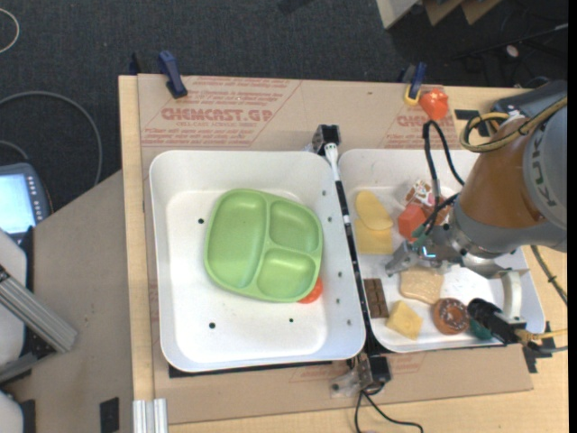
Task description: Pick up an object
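My gripper (407, 258) is low in the right bin (532, 309), coming in from the right under the grey and orange arm (505, 192). It hovers just above a slice of toast (419, 286) and right of a yellow block (374, 239). A red piece (412, 219) lies just behind it, and a rounded yellow piece (371, 208) sits further back left. A cheese wedge (406, 319), a brown donut (448, 315) and a dark chocolate bar (375, 298) lie toward the bin's front. Nothing is visibly held.
The left bin (171, 242) holds a green divided plate (263, 244) with an orange thing (312, 294) peeking from under its front edge. A small printed packet (419, 190) lies at the right bin's back. Cables hang around the arm.
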